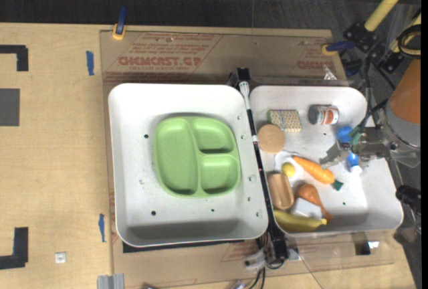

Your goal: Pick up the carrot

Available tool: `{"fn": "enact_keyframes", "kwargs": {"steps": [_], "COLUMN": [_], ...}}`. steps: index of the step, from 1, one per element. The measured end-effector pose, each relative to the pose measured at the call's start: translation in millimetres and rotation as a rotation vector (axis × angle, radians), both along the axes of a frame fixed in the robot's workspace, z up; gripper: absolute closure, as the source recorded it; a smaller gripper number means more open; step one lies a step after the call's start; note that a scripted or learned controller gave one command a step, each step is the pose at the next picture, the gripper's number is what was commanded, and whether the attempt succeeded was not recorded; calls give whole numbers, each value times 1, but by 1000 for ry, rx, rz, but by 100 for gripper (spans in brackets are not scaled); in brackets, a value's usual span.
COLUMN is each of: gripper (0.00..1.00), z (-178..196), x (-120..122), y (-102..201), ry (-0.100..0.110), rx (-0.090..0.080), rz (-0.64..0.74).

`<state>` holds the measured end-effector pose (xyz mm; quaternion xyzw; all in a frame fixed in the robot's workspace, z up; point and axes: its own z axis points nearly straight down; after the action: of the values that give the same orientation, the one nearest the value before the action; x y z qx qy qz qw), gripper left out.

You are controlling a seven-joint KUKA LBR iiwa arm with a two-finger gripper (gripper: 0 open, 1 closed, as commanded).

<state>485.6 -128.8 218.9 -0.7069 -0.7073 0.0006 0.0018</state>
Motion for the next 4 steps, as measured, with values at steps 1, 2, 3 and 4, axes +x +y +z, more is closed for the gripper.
{"fn": "enact_keyframes", "kwargs": {"steps": [1,2,3,4], "gripper": [0,100,100,100], "z": [-111,-103,-33,63], "x": [2,3,-5,43], "y": [14,13,140,67], "ry": [-33,-34,-7,-12], "rx": [-12,-14,3,-6], "rz": [21,18,110,274]}}
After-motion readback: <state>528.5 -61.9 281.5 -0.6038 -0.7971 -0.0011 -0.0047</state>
